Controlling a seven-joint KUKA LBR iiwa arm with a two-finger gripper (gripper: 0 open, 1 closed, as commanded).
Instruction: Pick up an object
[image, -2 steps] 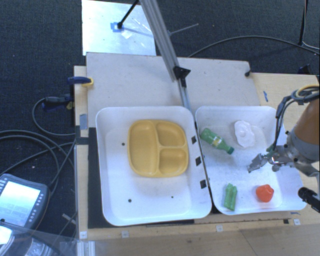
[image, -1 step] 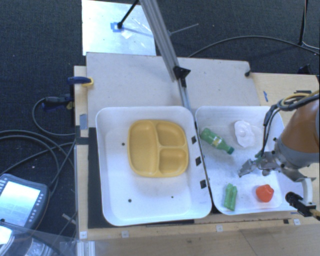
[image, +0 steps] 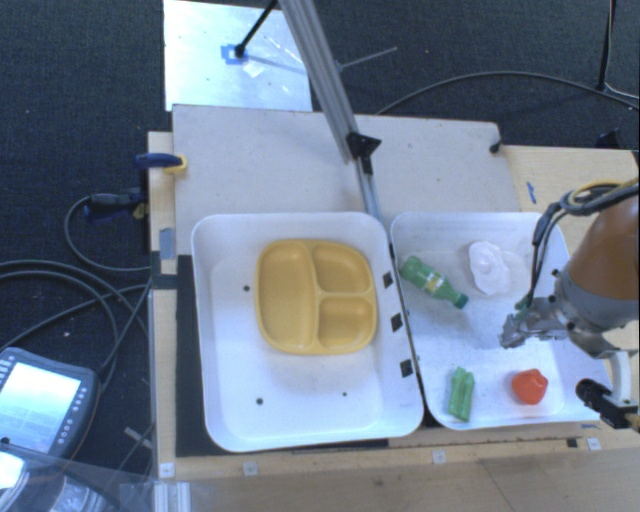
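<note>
Low, hand (image: 515, 333) over right bin (image: 440, 235), nr bottle (image: 432, 281)

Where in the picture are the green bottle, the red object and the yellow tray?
green bottle (image: 432, 281), camera view, middle of its body in the right bin.
red object (image: 529, 387), camera view, centre of its top, right bin.
yellow tray (image: 317, 296), camera view, on the ridge between its compartments, left bin.

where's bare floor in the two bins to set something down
Left bin: a wide strip below the yellow divided plate, and a narrower one along its left wall. Right bin: the middle patch between the green bottle, the green block and the gripper. Crowded: the right bin's far side, with white crumpled object, red object and arm.
</note>
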